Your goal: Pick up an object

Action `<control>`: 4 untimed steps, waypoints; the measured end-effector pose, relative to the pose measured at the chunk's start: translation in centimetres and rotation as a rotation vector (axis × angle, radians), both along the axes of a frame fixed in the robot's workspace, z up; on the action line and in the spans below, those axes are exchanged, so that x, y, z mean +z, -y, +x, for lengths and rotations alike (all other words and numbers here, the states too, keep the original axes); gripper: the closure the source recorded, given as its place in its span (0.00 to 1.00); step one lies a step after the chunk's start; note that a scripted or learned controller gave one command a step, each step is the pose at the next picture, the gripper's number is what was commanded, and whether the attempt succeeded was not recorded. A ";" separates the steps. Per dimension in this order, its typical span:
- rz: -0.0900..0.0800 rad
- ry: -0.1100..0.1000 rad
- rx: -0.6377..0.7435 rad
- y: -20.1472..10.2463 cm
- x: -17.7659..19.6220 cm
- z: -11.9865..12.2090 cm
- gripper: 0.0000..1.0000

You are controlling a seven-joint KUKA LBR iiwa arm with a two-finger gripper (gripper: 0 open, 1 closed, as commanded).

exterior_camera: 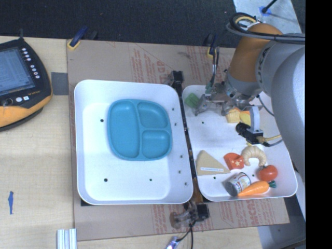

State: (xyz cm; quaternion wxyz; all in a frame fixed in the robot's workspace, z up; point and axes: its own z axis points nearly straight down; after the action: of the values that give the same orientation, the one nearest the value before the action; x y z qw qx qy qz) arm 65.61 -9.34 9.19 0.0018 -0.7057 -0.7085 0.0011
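— What colours do we have on the left?
— We see a white left bin [88,139] holding a light blue sectioned plate [139,128], on a pale wood bench [36,165] with a brown cardboard sheet [129,61] printed in faded red.
— And on the right?
— In the white right bin [218,134] we find a cream-yellow wedge [210,164], a red pepper [234,161], a tan croissant [254,153], a red tomato [267,173], an orange carrot [254,189] and a can [237,183] with a silvery lid. Something green [193,101] lies near the top; we think it is a leafy piece, though it blurs.
— The arm?
— Grey with an orange band [249,51].
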 end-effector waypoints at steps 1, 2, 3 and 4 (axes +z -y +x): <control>0.000 0.000 0.000 -0.1 0.0 0.0 0.00; 0.000 -0.001 0.001 -0.1 0.0 0.0 0.00; 0.000 -0.001 0.001 -0.1 0.0 0.0 0.00; 0.000 -0.001 -0.001 0.1 0.0 0.0 0.00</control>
State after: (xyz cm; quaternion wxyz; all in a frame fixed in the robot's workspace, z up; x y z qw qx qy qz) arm 65.60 -9.43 9.18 0.0020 -0.7061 -0.7082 0.0014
